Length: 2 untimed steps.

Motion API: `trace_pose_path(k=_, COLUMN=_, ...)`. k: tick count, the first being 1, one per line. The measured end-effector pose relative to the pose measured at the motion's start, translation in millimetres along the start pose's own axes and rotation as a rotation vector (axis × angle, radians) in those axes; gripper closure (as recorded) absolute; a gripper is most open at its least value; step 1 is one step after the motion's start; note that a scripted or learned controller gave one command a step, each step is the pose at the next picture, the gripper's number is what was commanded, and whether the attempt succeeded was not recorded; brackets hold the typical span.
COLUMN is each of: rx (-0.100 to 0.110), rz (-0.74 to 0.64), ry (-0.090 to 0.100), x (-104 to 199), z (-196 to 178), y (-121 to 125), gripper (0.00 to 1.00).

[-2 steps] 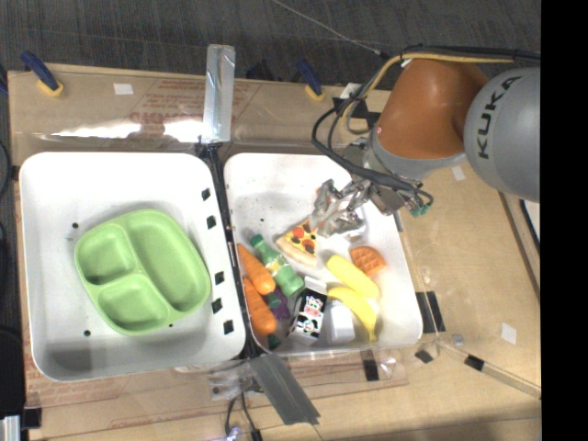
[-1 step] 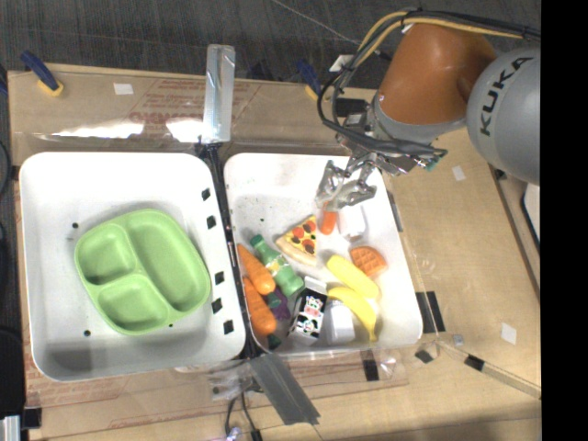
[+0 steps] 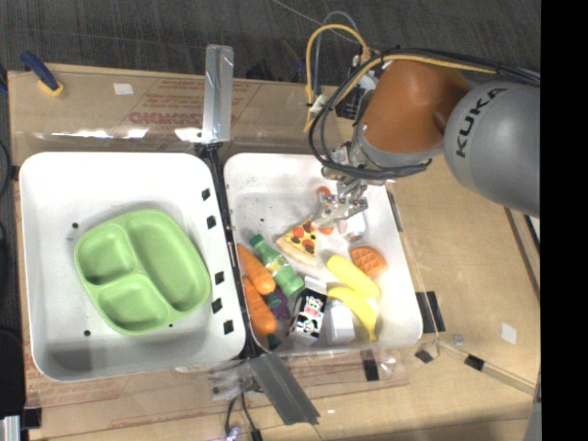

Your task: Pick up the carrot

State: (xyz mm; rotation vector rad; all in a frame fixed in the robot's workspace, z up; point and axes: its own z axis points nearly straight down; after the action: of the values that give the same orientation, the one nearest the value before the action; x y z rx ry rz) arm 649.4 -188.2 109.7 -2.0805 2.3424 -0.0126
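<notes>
pincer (image 3: 338, 206) over right bin (image 3: 390, 324), above pizza slice (image 3: 301, 240) | finger state unclear | carrot (image 3: 256, 269) at left wall, untouched

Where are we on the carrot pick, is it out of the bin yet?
Not yet. The carrot lies at the left wall of the right bin, beside the green items. The gripper hovers over the bin's upper area near the pizza slice, apart from the carrot. Reaching, grasping and lifting are all left.
</notes>
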Motion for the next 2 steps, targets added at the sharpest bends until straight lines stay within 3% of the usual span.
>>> trace_pose_path(k=1, rx=-0.001, rz=-0.542, ry=-0.001, x=12.1, z=12.9, y=3.8, gripper=1.00)
trace_pose_path(k=2, rx=-0.010, rz=-0.920, ry=-0.007, x=-8.0, z=-10.2, y=-1.6, gripper=1.00)
